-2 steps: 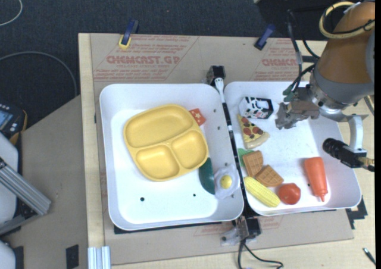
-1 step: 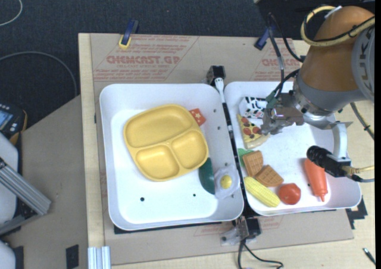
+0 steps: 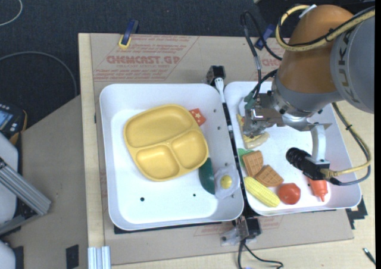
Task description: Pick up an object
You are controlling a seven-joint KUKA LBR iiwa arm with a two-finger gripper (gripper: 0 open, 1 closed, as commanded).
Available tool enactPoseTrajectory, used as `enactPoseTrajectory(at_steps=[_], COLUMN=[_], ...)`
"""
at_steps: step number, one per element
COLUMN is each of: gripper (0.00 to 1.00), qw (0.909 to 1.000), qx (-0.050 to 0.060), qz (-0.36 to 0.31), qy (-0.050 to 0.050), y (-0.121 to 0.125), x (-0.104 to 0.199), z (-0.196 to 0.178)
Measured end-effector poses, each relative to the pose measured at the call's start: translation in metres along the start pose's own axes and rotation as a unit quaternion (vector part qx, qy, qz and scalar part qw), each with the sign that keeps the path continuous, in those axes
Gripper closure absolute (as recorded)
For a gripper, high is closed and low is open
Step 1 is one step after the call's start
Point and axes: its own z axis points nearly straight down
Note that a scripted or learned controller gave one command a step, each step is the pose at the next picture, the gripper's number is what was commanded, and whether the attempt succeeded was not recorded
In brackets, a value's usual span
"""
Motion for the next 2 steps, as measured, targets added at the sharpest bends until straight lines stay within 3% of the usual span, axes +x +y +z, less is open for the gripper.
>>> enactPoseTrajectory(at_steps=[2], gripper=[1.00], qw=[1.0000], qx=[0.001], qz=[0.004], qy=[-0.001], y=[-0.007], x=[-0.009], z=[0.007])
